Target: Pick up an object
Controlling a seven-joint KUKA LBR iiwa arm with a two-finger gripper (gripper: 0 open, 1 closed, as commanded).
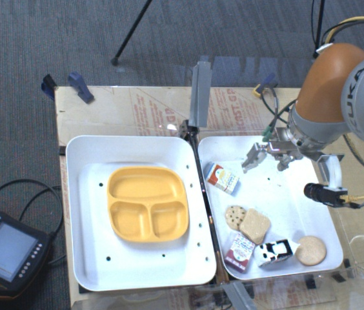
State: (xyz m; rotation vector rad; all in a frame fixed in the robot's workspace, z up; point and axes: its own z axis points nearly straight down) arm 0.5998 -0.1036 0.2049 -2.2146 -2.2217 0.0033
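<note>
In the right bin [295, 192], six loose objects, none of them between the fingers: one small orange-and-white carton [223, 178] lying near the bin's upper left, one chocolate-chip cookie [235, 217] below it, one slice of toast [255, 225] touching the cookie's right edge, one red-and-white packet [239, 251] at the lower left, one black-and-white cow-patterned carton [277, 251] just right of the packet, and one round plain cookie [310, 250] toward the lower right corner. Above the bin's upper middle, the gripper [267, 161], fingers spread apart with bare white floor showing between them, holding nothing, hovering right of the orange-and-white carton and well apart from the cluster along the bottom. Grey arm [333, 92] with an orange band reaching in from the right edge of the frame, one black cylindrical fitting [321, 192] hanging off it over the bin's right side. In the left bin [85, 173], one yellow divided plate [148, 203] with three compartments, sitting near the centre. Two white bins side by side on a cardboard-covered bench [137, 112]. At the lower left of the frame, on the carpet, one teach pendant [4, 254] with a grey screen and a black cable. At the top, one tripod leg [133, 28] slanting across the carpet, and two blue clamps [79, 87] on the bench's upper left corner.
</note>
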